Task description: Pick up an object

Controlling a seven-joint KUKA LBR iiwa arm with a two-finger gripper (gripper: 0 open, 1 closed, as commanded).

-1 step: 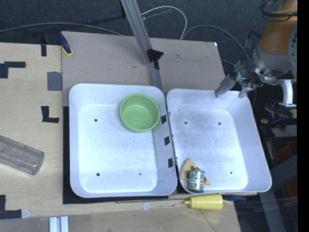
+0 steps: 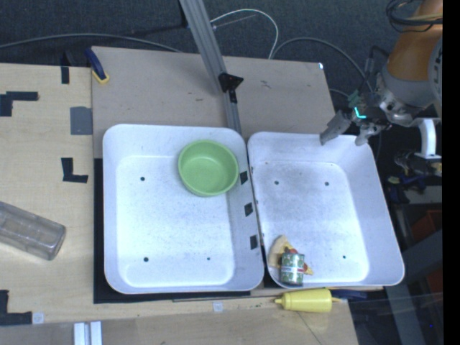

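Note:
A green bowl (image 2: 208,167) rests in the left bin (image 2: 126,214), near its back right corner. A small tin can (image 2: 291,268) with a colourful scrap beside it lies at the front left of the right bin (image 2: 359,214). My gripper (image 2: 346,133) hangs over the back right corner of the right bin, far from the can and the bowl. Its two fingers (image 2: 330,132) stand apart with nothing between them.
A yellow bottle (image 2: 309,300) lies on the bench just in front of the right bin. A clear plastic container (image 2: 29,230) lies at the far left. A grey metal pole (image 2: 212,49) slants down to the bins' back edge. Cables trail behind the bench.

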